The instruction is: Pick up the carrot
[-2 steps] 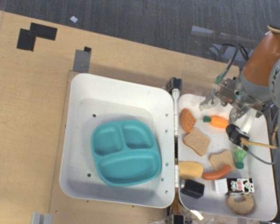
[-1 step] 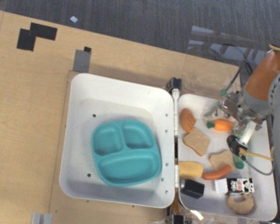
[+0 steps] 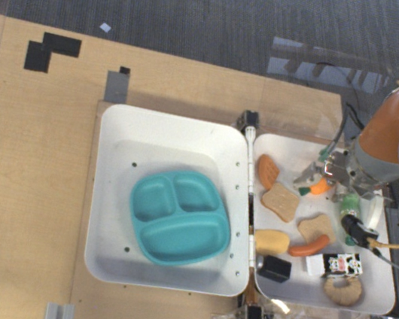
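We think the carrot [image 3: 319,187] is small, hard & a bit slippy, so grab its middle; gripper [image 3: 317,177] looks wide.

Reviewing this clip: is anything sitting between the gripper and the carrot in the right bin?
Nothing visible does. The gripper is right at the carrot, the small orange piece near the right bin's upper middle. The nearest item, a bread slice, lies beside it toward the left bin, not between them.
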`<state>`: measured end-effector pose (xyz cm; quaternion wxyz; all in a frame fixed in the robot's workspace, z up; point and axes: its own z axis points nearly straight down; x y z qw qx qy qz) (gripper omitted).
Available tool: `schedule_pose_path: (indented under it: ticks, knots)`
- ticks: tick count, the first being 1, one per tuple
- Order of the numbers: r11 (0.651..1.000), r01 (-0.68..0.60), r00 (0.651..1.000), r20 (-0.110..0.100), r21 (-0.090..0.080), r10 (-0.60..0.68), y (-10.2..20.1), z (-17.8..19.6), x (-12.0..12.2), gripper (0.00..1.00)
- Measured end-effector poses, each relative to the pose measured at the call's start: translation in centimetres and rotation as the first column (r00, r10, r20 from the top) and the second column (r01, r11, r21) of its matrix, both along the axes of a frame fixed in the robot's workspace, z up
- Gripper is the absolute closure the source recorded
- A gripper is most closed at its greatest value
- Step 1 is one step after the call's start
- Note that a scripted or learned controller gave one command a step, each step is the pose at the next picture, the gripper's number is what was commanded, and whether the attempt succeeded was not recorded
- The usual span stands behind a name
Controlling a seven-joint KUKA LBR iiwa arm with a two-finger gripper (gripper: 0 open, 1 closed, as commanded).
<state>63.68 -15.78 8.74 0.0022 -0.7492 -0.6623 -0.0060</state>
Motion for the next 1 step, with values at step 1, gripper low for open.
schedule_pose_path:
  ticks: [1]
  knots:
    - [1.000,-0.002,1.000,0.004,-0.005,0.002,-0.01,1.19,0.17,1.00]
